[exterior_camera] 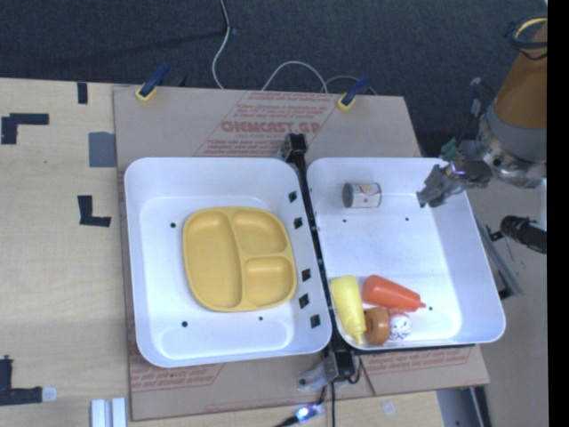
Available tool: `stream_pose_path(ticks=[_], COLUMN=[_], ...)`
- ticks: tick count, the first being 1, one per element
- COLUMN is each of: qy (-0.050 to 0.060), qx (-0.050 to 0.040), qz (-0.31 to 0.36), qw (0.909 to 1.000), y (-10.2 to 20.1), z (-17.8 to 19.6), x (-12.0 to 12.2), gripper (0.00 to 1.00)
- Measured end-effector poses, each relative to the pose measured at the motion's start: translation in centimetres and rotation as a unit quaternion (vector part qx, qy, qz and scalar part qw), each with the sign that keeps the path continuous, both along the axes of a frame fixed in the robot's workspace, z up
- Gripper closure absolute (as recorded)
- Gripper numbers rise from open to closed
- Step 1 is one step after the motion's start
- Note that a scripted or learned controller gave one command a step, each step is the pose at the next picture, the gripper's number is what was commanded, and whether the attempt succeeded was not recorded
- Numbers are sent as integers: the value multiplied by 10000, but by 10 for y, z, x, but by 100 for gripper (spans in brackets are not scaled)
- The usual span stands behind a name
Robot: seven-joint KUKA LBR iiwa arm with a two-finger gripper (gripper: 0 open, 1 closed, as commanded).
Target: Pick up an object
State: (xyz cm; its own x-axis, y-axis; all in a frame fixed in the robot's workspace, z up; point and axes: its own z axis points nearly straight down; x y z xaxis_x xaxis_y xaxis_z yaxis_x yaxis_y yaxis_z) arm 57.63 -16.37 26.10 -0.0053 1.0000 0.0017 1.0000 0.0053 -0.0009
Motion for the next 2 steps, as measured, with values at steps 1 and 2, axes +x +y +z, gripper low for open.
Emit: stream_pose_path(ticks=[1,2], qy=[4,16], qx=[-1,1], qz=[6,5], qw=[10000,10000], y=[56,112], z=[1,-17], x=[-7,-20], gripper=[100,100])
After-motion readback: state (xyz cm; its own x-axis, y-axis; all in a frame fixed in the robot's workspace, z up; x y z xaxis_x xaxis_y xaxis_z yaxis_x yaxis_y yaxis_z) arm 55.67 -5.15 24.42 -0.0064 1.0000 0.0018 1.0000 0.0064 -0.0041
